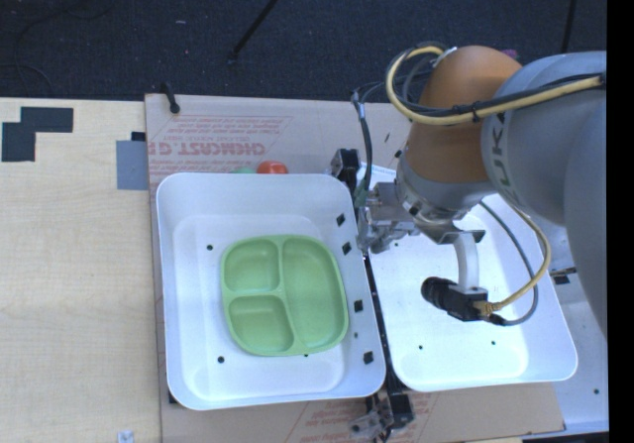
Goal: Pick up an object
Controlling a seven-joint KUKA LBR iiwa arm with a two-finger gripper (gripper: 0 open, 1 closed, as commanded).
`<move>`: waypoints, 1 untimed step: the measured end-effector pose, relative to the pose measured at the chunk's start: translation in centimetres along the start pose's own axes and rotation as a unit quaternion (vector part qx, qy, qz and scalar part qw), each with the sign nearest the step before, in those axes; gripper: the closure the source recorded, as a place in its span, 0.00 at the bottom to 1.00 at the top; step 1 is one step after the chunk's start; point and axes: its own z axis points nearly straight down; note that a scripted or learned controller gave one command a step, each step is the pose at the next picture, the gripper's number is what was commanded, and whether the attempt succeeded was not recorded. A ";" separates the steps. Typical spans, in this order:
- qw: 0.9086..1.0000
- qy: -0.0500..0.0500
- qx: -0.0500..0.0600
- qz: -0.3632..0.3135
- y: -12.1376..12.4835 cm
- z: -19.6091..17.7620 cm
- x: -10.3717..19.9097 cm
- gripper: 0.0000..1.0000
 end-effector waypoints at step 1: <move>1.000 0.000 0.001 0.000 1.8 1.2 5.1 1.00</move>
